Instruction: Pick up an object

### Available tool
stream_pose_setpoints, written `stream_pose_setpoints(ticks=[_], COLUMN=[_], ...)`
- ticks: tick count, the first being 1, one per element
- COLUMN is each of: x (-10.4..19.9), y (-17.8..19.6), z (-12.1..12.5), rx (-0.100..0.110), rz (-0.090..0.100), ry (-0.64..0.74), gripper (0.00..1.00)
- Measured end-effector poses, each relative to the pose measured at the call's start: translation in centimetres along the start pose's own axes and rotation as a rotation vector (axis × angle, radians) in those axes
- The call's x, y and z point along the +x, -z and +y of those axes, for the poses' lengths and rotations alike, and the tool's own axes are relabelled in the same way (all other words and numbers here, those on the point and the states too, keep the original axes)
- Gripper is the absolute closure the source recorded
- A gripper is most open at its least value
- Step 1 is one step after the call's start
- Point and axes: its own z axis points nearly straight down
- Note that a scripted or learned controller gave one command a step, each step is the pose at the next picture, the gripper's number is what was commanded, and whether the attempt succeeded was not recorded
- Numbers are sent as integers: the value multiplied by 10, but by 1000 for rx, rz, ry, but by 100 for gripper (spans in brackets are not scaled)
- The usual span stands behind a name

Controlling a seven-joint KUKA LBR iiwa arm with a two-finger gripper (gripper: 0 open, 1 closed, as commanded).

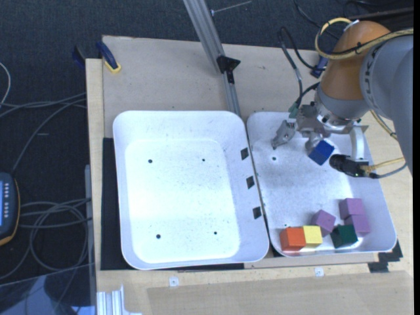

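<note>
The hand [303,138], over the right bin's [289,195] far end, appears clamped on a blue block [321,153] (small, rigid, probably light), best pinched across opposite flat faces.

bench on dark carpet, cables about.
pale wooden bench [170,77] on dark carpeted floor [46,18]; loose cables [39,209] trail at left, a slanted metal pole [207,31] crosses the bench top, blue-yellow clamp [108,56] at its corner.

Two shallow white plastic bins side by side — left bin [131,176], right bin [282,195]. Small cluster of blocks [325,227] in right bin's near corner — small blue cube [321,153] farther back, under two-finger gripper [298,136].
</note>
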Motion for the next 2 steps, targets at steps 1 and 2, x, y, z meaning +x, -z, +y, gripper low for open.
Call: stream_pose_setpoints(ticks=[1, 2], x=[1, 11], y=[15, 71], z=[2, -1], rx=[-10, -15], rz=[0, -1], ry=[1, 3], gripper=[100, 100])
